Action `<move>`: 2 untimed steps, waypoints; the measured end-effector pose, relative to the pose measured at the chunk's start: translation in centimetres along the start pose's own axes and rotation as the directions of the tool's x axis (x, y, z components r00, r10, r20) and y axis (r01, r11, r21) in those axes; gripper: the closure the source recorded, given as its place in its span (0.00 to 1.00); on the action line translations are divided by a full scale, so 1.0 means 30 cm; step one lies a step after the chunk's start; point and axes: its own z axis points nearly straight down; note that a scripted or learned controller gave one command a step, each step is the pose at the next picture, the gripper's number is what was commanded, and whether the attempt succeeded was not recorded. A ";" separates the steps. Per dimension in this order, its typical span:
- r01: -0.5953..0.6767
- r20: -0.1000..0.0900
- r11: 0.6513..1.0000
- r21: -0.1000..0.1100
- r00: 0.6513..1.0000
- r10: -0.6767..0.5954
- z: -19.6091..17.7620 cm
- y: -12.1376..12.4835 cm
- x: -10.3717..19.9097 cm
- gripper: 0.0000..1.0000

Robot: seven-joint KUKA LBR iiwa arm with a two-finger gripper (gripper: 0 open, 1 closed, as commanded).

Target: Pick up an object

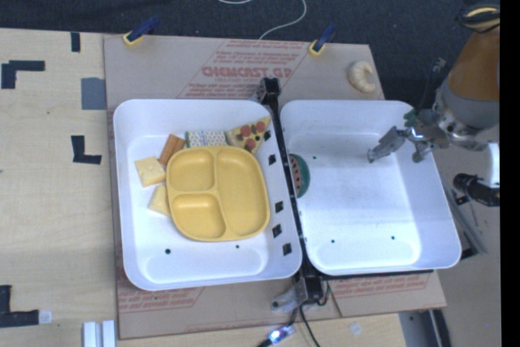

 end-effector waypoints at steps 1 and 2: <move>0.002 0.000 1.000 -0.001 1.000 -0.002 0.153 0.013 0.020 0.00; 0.001 0.001 1.000 -0.003 1.000 -0.001 0.331 0.013 0.025 0.00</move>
